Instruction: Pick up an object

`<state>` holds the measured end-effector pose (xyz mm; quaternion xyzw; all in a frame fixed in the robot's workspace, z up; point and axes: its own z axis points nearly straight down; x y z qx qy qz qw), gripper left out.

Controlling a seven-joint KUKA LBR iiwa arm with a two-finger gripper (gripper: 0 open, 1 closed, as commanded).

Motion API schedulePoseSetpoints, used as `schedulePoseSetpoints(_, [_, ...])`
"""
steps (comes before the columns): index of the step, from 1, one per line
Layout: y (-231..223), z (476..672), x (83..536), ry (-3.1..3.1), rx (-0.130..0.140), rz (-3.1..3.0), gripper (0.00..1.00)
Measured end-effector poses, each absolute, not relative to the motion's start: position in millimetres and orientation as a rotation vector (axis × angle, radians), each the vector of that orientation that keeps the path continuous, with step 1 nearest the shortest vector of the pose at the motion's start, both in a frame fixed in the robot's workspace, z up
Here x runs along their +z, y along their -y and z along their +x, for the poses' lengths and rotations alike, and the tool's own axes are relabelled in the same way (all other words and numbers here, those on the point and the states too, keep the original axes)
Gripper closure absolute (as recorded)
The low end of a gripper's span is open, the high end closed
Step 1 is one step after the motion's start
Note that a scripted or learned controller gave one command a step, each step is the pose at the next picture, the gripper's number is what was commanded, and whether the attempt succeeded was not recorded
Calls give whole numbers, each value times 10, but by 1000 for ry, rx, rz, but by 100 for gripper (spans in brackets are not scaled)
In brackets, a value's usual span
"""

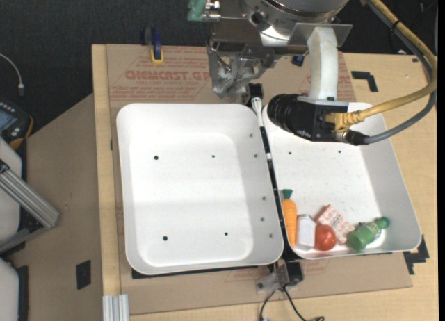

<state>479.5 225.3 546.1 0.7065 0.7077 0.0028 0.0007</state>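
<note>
- Grey metal two-finger gripper (235, 76) hung high behind the two shallow white plastic bins (139, 174), over their far rims; I could not tell how it was set.
- Orange plastic carrot (289, 214), red tomato-like toy (325, 237) and green plastic bottle (366, 234) lay well forward and right of it, clustered.
- Good practice, I judged: travel over the carrot, which touches the divider, align along it, then descend straight.

Bright overhead light, soft shadows, mild glare, slightly soft focus

White bins (188, 121); orange carrot (289, 213); red tomato (325, 237); green bottle (366, 235); tan cardboard (177, 69), red print.
</note>
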Motion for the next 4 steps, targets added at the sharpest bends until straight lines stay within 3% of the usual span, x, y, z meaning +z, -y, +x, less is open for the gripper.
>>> schedulePoseSetpoints(1, [-1570,4789,5037,-2215,-10,2230,100])
schedulePoseSetpoints(2, [-2286,4786,5367,-2229,9,2213,100])
schedulePoseSetpoints(3, [-2254,4792,5461,-2223,6,2219,100])
schedulePoseSetpoints(4, [-1768,4790,4847,-2217,-14,2230,100])
